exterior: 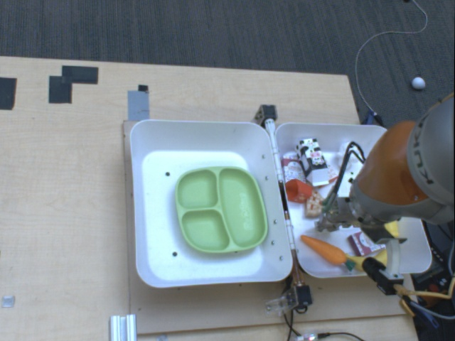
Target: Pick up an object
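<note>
The arm (409,169) reached in over the right bin (334,132), its orange band and grey wrist covering much of that bin's right half. The gripper (331,217) hung low near the middle of the right bin, just above the clutter there; whether it was wide or narrow could not be told, since the wrist hid that part, and nothing could be seen held.

The right bin carried several small things. A toy carrot (325,251), orange with a green tip, lay near the bin's front edge, slanting toward the front right. A small black-and-white figure (309,151) stood toward the back edge. Close to the bin's left wall sat a red piece (298,189), and just beside it a tan block (313,204), near the gripper. A small packet with dark red print (359,244) lay toward the front, beside a yellow thing (377,261) partly under the arm.

The left bin (153,190) held a pale green divided plate (220,209) with three compartments, lying flat at the bin's centre, well apart from the gripper
</note>
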You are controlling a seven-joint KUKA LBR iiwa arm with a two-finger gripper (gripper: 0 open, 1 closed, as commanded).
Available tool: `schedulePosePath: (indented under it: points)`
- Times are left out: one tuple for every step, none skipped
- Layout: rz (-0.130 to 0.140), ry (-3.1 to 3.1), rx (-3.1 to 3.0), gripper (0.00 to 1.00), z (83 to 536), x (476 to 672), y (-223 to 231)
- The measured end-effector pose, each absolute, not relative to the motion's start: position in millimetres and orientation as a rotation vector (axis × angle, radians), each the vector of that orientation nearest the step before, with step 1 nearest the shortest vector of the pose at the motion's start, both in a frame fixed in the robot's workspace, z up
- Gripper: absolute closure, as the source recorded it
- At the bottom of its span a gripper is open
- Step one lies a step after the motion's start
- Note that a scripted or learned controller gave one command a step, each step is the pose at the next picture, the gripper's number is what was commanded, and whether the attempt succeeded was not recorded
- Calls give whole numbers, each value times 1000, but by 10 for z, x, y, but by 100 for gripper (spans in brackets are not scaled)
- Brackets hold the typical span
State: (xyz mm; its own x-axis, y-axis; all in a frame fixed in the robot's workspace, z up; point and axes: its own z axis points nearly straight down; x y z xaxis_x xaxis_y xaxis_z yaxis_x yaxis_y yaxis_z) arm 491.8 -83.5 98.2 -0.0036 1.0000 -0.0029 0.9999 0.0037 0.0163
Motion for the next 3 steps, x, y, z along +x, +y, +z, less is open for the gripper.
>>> schedulePosePath:
  points:
    - [15,2216,2208,0,982,4917,-835]
    - [19,2216,2204,100,1087,4933,-828]
    - [19,2217,2204,0,1087,4933,-828]
